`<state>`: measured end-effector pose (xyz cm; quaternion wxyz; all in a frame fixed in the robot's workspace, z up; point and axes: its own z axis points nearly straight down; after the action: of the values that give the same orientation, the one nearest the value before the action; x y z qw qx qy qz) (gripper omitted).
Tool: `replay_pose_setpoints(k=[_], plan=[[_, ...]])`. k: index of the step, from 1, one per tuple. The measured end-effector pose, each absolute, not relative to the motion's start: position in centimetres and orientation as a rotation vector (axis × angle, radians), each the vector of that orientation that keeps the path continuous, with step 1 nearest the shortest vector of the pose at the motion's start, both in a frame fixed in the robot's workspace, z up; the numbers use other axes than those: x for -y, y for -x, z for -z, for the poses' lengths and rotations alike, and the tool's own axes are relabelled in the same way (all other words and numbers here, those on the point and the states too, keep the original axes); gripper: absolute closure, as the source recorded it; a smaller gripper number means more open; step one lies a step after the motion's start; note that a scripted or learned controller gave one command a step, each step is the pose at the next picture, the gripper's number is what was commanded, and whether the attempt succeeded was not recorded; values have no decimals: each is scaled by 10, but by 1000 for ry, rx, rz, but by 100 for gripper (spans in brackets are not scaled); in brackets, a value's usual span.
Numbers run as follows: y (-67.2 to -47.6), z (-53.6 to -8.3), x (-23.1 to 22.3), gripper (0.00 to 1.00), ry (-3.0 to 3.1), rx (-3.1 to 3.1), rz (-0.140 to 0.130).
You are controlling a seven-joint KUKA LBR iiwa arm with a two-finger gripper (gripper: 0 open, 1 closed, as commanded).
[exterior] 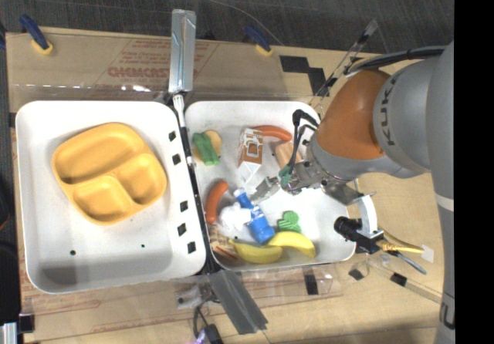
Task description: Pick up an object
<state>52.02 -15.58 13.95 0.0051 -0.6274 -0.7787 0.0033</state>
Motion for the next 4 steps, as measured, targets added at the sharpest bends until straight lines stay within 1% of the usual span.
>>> replay_pose_setpoints(k=[1,2,3,4], plan=[[-546,-91,115,0,2456,1953,-3],[-546,-100,115,100,2451,1954,-7],[-517,-101,99,100,2541,1846,-5],[-517,-100,98,0,2539,1847,-4]])
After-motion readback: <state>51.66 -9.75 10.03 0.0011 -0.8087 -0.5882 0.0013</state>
